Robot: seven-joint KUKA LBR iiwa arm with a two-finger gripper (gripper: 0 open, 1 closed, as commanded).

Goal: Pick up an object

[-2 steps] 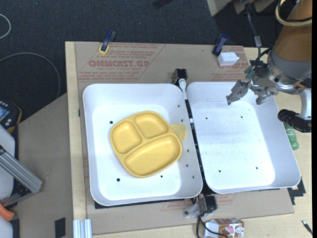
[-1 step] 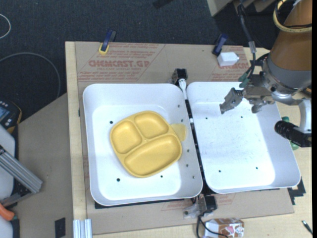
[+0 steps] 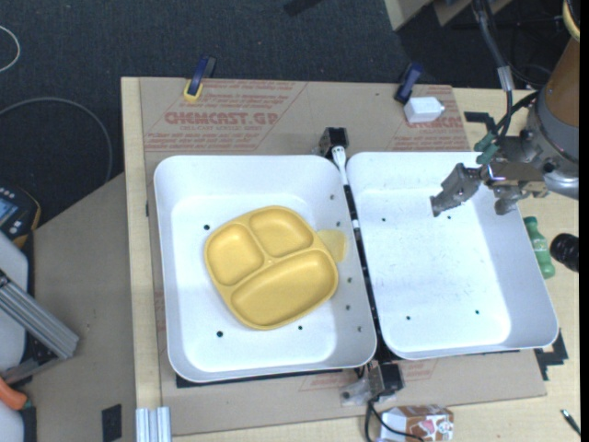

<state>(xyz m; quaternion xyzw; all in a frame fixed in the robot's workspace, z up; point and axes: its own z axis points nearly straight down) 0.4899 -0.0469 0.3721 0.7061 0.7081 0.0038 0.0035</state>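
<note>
One yellow tray [image 3: 271, 267] — two bins [image 3: 175, 247]

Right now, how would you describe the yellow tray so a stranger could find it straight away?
Two shallow white bins sit side by side on the bench; look in the left bin. The yellow divided plate lies flat near its middle. It has three compartments, two small ones above one large, and nothing else in the bins is yellow.

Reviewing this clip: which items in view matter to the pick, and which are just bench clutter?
Job: yellow divided plate lying in the left bin; gripper above the right bin.

Lying about: blue-and-yellow clamp, white block, green object beside the right bin.
</note>
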